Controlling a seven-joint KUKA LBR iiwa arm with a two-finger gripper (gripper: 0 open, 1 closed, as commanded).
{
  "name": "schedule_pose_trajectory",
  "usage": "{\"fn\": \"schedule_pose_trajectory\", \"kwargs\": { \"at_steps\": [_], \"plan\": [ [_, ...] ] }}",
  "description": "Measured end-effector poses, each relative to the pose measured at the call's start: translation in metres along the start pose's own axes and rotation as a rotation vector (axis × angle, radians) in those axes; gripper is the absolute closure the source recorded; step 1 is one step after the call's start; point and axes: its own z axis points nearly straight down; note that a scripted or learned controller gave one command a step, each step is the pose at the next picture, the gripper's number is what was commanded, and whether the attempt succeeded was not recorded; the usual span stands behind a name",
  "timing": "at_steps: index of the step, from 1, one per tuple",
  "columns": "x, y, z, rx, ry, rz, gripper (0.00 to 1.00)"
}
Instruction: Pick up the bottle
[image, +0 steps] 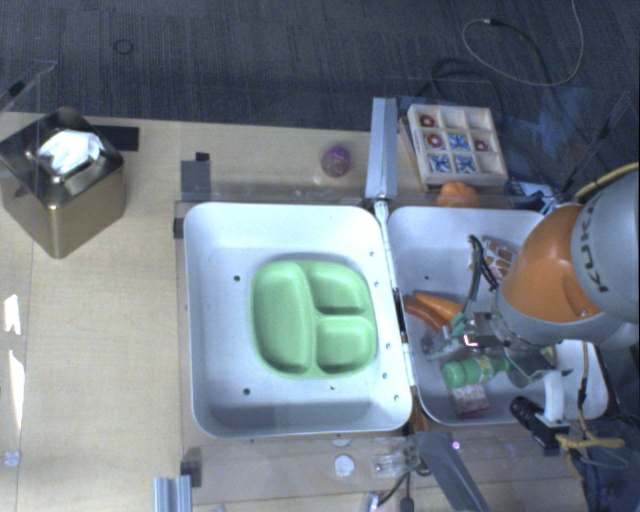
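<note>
A green bottle (472, 372) lies on its side near the front of the right bin (430, 240). My gripper (468, 341) hangs just over the bottle's far side, low in the bin, at the end of the grey arm with the orange band (548, 270). The arm's wrist covers the bottle's right end. Whether the gripper touches the bottle is not visible.
An orange carrot-like piece (430, 304) lies left of the gripper, a printed packet (497, 258) behind it, and a small reddish item (470, 400) in front of the bottle. A green divided plate (313, 315) sits in the left bin (215, 260). A brown box (65, 195) stands far left.
</note>
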Motion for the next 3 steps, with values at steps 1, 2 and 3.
{"fn": "schedule_pose_trajectory", "kwargs": {
  "at_steps": [1,2,3],
  "plan": [
    [-0.065,-0.003,-0.065,0.007,-0.002,-0.146,0.00],
    [-0.037,0.000,0.000,-0.004,-0.005,-0.231,0.00],
    [-0.103,0.036,0.002,0.002,-0.001,-0.354,0.00]
  ]
}}
